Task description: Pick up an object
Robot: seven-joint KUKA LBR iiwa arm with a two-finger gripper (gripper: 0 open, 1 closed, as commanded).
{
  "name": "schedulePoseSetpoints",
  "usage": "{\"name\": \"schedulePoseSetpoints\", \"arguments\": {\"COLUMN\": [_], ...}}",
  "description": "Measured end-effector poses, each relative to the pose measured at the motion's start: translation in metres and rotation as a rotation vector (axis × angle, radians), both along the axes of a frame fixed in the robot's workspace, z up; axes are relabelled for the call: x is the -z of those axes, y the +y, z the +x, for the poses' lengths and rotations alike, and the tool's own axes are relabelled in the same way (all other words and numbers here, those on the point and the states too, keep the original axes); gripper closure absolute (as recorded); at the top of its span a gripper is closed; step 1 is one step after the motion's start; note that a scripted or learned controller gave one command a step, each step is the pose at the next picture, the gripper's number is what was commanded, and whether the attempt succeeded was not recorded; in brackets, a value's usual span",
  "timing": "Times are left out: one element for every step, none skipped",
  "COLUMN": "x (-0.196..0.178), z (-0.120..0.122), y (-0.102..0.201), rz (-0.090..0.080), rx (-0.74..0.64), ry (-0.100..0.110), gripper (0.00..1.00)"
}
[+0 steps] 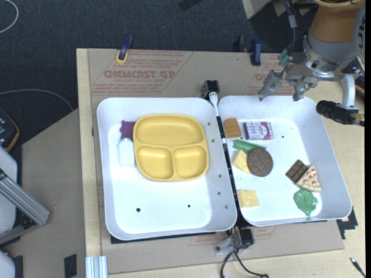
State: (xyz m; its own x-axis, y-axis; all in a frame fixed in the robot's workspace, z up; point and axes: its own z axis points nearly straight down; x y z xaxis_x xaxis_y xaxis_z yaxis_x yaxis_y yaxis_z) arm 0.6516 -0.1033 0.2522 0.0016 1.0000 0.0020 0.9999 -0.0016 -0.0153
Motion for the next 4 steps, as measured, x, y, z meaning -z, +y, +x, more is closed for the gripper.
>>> {"name": "schedulePoseSetpoints", "arguments": {"x": [-0.009,0.036,0.079,0.138], "z": [0.002,0.002,0.005,0.006], "y": [0.0,-0.006,-0.004,0.006], "rz": [-0.001,-0.002,-0.001,0.0], "rx": [-0.002,-0.001,-0.002,-0.003], "ry": [-0.014,-0.009,-0.01,-0.008], "gripper": [0.0,0.0,0.0,0.0]}}
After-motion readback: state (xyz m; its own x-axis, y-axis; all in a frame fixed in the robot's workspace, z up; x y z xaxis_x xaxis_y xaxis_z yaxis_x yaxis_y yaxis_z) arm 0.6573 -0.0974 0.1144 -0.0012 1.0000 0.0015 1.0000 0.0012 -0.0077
